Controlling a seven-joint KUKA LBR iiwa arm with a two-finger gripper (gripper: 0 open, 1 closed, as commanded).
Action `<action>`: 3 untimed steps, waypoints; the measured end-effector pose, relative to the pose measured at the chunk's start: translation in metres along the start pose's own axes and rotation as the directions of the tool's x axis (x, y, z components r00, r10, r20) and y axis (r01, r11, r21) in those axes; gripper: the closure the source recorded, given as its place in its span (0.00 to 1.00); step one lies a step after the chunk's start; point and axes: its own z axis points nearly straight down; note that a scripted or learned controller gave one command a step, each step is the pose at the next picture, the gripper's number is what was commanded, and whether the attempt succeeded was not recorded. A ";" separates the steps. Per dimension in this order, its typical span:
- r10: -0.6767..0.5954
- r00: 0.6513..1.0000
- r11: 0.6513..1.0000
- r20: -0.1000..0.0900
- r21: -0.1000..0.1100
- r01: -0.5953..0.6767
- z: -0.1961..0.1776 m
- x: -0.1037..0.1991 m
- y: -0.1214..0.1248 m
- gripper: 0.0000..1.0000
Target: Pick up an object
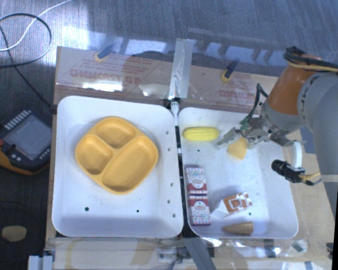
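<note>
The claw (243, 136) is lowered into the right bin (279, 220), just above a small yellow wedge (237, 148); how its grip stands cannot be told. If the wedge is caught off-centre, it may be pushed toward the nearby corn cob (201, 133) instead of lifted.

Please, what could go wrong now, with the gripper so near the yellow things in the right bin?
1. The gripper hangs over the cheese wedge with the corn cob close beside; closing here might nudge one of them away instead of catching it.
2. Both lie near the bin wall, so a pushed piece may jam against it, out of easy reach.
</note>
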 end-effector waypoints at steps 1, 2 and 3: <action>-0.001 1.000 1.000 0.001 -0.001 0.001 -0.010 0.001 0.001 1.00; -0.001 1.000 1.000 0.001 -0.001 0.001 -0.010 0.001 0.001 0.00; -0.001 1.000 1.000 0.001 -0.001 0.001 -0.010 0.001 0.001 0.00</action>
